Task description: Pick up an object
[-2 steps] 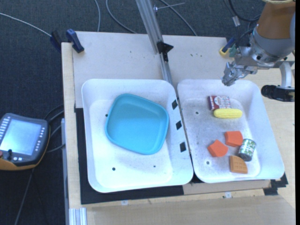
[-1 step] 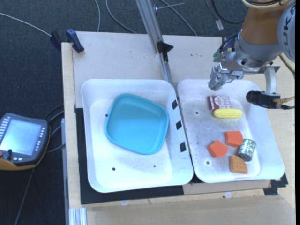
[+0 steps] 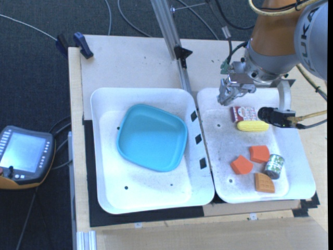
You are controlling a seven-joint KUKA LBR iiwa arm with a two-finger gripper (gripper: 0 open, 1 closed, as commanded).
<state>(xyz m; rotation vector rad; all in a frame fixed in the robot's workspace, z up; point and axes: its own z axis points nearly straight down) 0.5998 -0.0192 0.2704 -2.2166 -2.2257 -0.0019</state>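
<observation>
**Small, light pieces wait in the right bin**

In the left bin (image 3: 104, 134) lies a blue plate (image 3: 152, 137), broad, stiff and smooth; its shallow rim offers little for 2 fingers. The right bin (image 3: 218, 139) carries better candidates. Near its far edge sit a red-and-white packet (image 3: 243, 113) and, touching it, a yellow banana-like piece (image 3: 253, 126), probably light and rounded, best pinched across its narrow middle. Toward the near right corner lie 2 orange blocks (image 3: 242, 165), a small can (image 3: 274, 165) and a brown waffle-like piece (image 3: 264, 183); the blocks look firm and flat-sided, the can likely slippery. The gripper (image 3: 228, 95) hangs over the bin's far left corner, grasping nothing; I cannot tell how its fingers stand.
</observation>
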